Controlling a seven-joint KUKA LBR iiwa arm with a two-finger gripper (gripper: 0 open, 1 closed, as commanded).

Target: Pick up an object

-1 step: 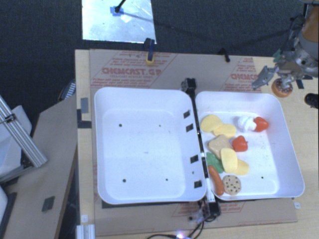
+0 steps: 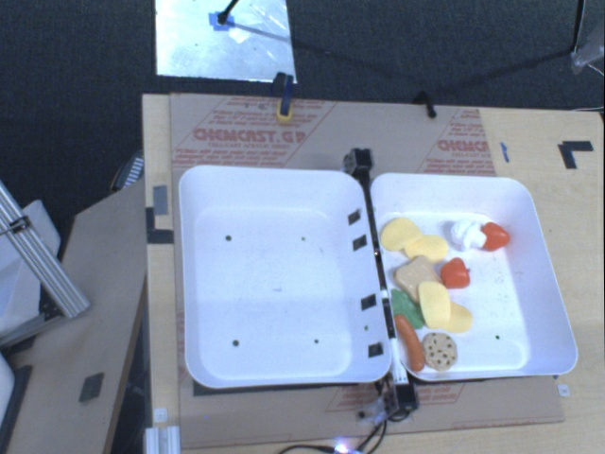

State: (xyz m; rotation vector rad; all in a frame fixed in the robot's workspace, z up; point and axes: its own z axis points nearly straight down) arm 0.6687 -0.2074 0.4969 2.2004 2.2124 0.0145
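1. Nearest in the right bin (image 2: 553, 291) lie a round speckled cookie (image 2: 440, 351) and a thin orange carrot (image 2: 410, 341). The carrot lies along the left wall, so a grasp there could hit the rim.
2. A little farther, a green piece (image 2: 405, 305), a smooth yellow block (image 2: 437, 305) and a tan bread slice (image 2: 414, 274) touch each other. I judge that a grasp here may catch 2 things, or push 1 aside.
3. A glossy red tomato (image 2: 456, 272) sits just beside the bread. It is round and looks like hard plastic, so it may slip out.
4. Farther are 2 yellow lumps (image 2: 412, 238), a white lump (image 2: 464, 232) and a red piece (image 2: 495, 236) touching it.
5. All things to pick are in the right bin, mostly on its left side. The left bin (image 2: 274, 272) is smooth white plastic.
6. Whether the jaws are apart or together, I cannot tell.
7. Both bins rest on a flat cardboard sheet (image 2: 246, 132) with red print.
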